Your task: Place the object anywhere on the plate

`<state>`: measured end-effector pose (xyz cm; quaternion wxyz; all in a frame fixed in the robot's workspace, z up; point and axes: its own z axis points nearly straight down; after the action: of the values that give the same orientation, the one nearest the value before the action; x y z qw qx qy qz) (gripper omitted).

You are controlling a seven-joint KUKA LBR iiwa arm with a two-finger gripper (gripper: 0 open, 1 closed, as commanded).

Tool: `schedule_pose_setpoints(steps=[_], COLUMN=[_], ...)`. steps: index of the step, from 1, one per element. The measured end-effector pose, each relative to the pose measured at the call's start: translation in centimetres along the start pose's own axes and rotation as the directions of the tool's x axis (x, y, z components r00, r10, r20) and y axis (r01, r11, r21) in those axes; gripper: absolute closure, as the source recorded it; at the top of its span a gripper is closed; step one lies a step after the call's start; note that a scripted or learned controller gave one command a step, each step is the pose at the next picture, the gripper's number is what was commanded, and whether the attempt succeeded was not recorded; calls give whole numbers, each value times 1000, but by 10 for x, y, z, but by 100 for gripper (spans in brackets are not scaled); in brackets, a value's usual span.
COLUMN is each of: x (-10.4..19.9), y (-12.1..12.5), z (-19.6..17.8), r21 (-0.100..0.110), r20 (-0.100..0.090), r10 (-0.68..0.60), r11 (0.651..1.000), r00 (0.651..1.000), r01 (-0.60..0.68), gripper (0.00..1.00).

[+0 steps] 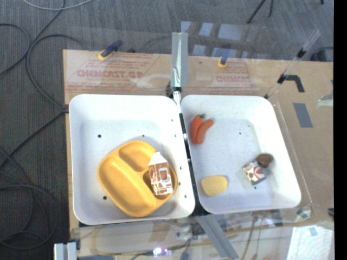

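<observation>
In the left bin [81,145], toward its near edge: yellow plate [127,186], moulded into compartments, lying flat on the white floor of the bin. On the right part of the plate, touching it: small carton [160,177], white with red-brown print, lying on its side, its far end pointing toward the middle of the bin. Task's thing thus resting on the plate, well inside the rim on the left, close to the rim on the right.

In the right bin [282,145], four loose things, all apart from the plate. Near the far left corner: orange carrot-shaped piece [199,129], with a dark green tip, just beside the wall shared with the left bin. Toward the near edge, left of middle: pale yellow oval piece [214,185]. Toward the right side: second small carton [254,173], tilted, touching a brown rounded piece [264,160] at its far right corner.

Between the two bins, at their far edge: upright metal post [179,64]. Beneath both bins: bench [108,75], brown, with faded red lettering, and two yellow clamps [108,50] on its far edge. Beyond the bench: grey carpeted floor [54,31] with dark and light cables [32,64] trailing across it.

State of the pincer: cannot tell whether apart, together or clamped on anything.
</observation>
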<state>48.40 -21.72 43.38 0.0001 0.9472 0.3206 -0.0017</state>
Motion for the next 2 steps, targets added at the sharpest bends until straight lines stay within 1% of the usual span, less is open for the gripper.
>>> schedule_pose_setpoints(steps=[1,2], x=[90,136], y=[74,110], z=[28,0], r21=[-2,-1], r20=[2,1], r10=[108,256], r11=[994,967], r00=[994,967], r01=[-108,-256], gripper=[0,0])
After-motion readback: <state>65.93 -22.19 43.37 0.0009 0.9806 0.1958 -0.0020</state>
